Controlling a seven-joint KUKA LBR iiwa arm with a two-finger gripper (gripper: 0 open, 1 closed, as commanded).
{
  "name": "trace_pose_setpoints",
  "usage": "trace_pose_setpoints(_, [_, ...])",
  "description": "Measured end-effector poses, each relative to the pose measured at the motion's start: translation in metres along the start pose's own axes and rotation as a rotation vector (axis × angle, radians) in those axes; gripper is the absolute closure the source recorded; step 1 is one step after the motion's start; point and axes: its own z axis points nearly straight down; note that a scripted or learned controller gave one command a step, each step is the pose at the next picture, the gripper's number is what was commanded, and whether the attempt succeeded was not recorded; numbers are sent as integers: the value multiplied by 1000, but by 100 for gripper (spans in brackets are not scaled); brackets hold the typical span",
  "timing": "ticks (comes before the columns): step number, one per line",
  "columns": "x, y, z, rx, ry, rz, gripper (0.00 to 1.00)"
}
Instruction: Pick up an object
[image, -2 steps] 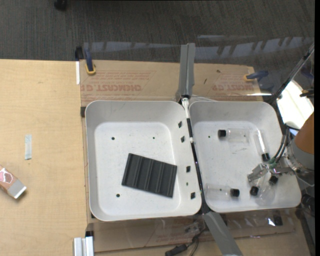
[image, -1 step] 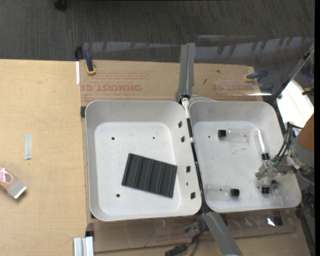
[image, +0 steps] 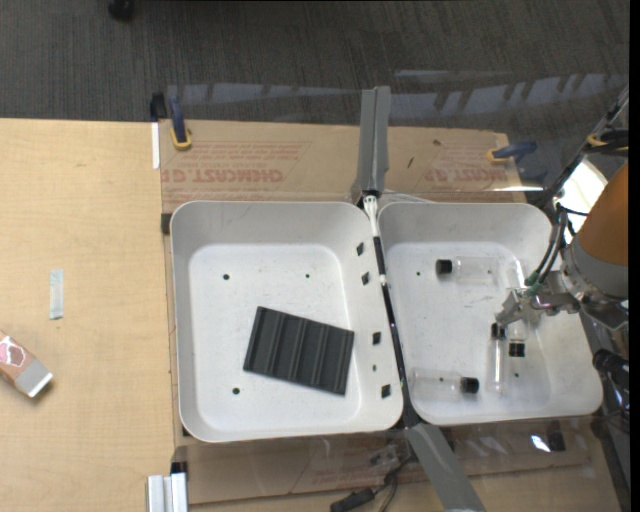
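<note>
Nearest the camera, a grey metal strut (image: 445, 478) lies slanted across the cardboard sheet (image: 300, 465) beneath the two bins. At the near left edge of the wooden bench (image: 80, 430) sits a small red-and-white packet (image: 20, 366); its print is too small to read. Next come the bins, side by side and touching. In the left bin (image: 185, 300), a dark grey ribbed slab (image: 300, 350) lies flat and slightly turned, towards the near right corner, well apart from the walls. In the right bin (image: 400, 300), a few small black pieces (image: 468, 384) are scattered, one near the near edge, one towards the far left corner and one just beside the gripper (image: 510, 330). The gripper hangs low over the right side of this bin, and it cannot be told whether it is apart or together, or clamped on anything. The arm (image: 605, 230) enters from the right, cables trailing. The likely risk is that the pieces are tiny and lie flat, so a closing gripper may slip past them or push one against the bin wall; the slab is an easier target, but it sits in the other bin. Farther back, upside-down red lettering (image: 235, 165) on the cardboard appears to read "CHEMCAST GP". Clamps (image: 178, 130) hold its far edge, and dark carpet (image: 300, 40) lies beyond.
</note>
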Motion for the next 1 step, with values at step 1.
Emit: trace_pose_setpoints(1, [64, 17, -48, 0, -1, -30, 100])
